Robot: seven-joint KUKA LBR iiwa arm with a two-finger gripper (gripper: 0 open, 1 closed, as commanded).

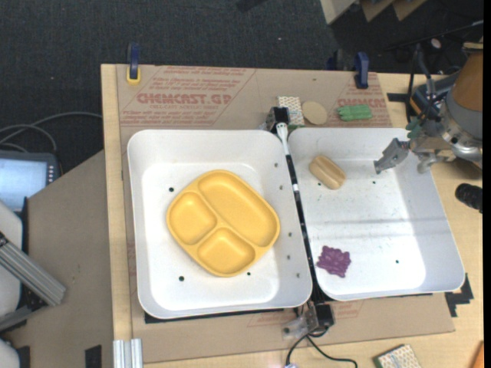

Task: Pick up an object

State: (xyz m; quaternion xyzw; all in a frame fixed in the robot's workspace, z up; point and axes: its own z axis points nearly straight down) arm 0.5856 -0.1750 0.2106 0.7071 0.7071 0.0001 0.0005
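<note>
A tan bread-roll-shaped object (327, 172) lies in the upper left of the right bin (430, 278). A purple grape bunch (334, 261) lies near that bin's lower left corner. A yellow divided plate (222, 221) sits in the middle of the left bin (146, 167). My gripper (400, 154) hovers over the upper right part of the right bin, to the right of the tan roll and apart from it. Its fingers look spread with nothing between them.
Behind the bins on the cardboard lie a round tan disc (314, 113) and a green object (354, 113). Blue clamps (134, 60) hold the board at the back. The arm's body (464, 106) stands at the right edge.
</note>
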